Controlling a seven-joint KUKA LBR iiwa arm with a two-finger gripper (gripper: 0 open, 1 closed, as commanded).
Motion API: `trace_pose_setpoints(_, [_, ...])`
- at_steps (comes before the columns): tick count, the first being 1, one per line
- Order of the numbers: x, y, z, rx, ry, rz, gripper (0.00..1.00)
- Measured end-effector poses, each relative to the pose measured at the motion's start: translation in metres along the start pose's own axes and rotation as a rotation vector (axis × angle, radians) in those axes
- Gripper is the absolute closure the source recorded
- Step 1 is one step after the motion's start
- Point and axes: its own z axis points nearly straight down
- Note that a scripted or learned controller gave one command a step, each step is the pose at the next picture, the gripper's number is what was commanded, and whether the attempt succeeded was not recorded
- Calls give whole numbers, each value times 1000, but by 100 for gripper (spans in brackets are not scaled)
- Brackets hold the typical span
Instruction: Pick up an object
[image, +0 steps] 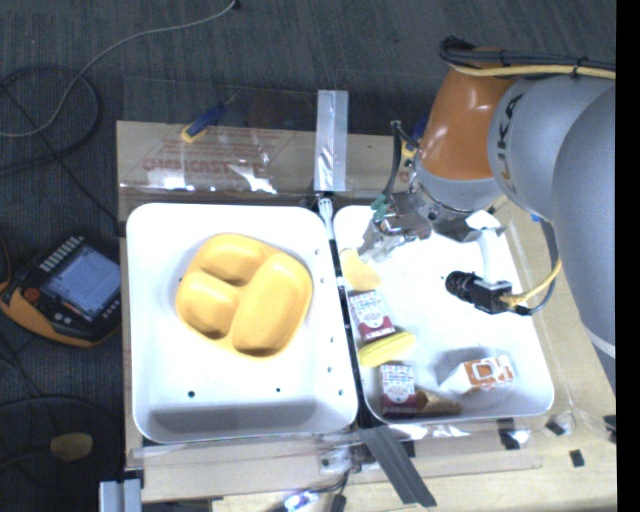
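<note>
The pincer hangs low over the right bin's far left corner, just above a yellow wedge; whether it is clenched I cannot tell. The wedge's long axis runs along the divider, beside red packets. A yellow bun fills the left bin.

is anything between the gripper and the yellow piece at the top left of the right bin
Nothing visible. The gripper hangs just above and right of the yellow piece near the right bin's left wall, with bare white floor between them. The packets lie further down.
</note>
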Motion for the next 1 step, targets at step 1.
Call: trace_pose_setpoints(1, [3, 8, 42, 1, -4, -70, 100])
